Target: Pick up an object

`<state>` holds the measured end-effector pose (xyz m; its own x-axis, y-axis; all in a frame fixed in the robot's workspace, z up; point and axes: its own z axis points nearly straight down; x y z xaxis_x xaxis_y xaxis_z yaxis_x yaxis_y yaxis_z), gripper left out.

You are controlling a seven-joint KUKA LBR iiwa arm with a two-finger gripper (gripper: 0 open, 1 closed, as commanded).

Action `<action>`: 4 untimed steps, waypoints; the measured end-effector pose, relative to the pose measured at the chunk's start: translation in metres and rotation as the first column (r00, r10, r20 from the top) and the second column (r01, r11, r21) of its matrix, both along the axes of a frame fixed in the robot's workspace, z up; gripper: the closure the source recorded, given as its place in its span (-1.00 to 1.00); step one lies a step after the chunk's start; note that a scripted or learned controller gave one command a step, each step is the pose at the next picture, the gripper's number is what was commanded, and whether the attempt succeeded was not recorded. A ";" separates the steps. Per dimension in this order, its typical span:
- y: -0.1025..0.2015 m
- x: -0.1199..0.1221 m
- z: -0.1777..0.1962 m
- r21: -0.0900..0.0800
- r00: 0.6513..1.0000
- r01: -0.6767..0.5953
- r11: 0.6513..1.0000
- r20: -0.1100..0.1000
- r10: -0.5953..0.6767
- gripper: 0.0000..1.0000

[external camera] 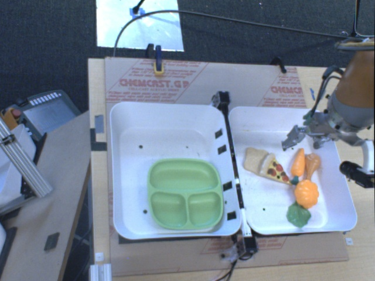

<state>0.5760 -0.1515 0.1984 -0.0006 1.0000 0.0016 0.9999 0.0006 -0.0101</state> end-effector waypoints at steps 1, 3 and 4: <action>0.000 0.003 0.006 -0.002 1.000 -0.002 1.000 0.011 0.002 -1.00; -0.006 0.014 -0.092 -0.002 1.000 0.000 1.000 0.013 0.000 -1.00; -0.006 0.020 -0.106 -0.002 1.000 -0.001 1.000 0.023 0.001 -1.00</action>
